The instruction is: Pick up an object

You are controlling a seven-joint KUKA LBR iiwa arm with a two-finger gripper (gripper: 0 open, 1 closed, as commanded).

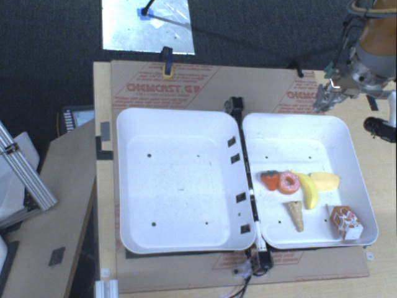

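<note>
Objects: small cluster in the right bin [347, 143], toward its near half; nothing lifted yet.
Doughnut [288, 182]: pink-iced ring, mid-bin, touching an orange-red piece [270, 179] on its left and the banana [308, 190] on its right.
Banana: yellow, curved, lying flat; a pale yellow lemon-like piece [325, 180] just beside its far end.
Cone [296, 215]: tan, lying on its side near the bin's front wall, point toward the front edge, just beside the banana's near tip.
Box [345, 222]: small white and brown carton in the near right corner, close against the wall.
Left bin [133, 126]: white, shallow, joined to the right bin along the middle divider.
Hand [324, 99]: above the surface beyond the right bin's far right corner, well apart from every object; spread of the digits too small and blurred to read, so cannot tell.
Stage: approach not yet made, judged from the hand's position outside the bin.
Risk, crowding: doughnut, orange-red piece and banana touch; a descent there likely to land on two at once or push one aside.
Risk, box: corner walls may block one side of the grasp.
Risk, cone and banana: rounded, tapering shapes likely to roll or squirt out under a squeeze.
Risk, rim: a low entry from the far corner could clip the bin wall.
</note>
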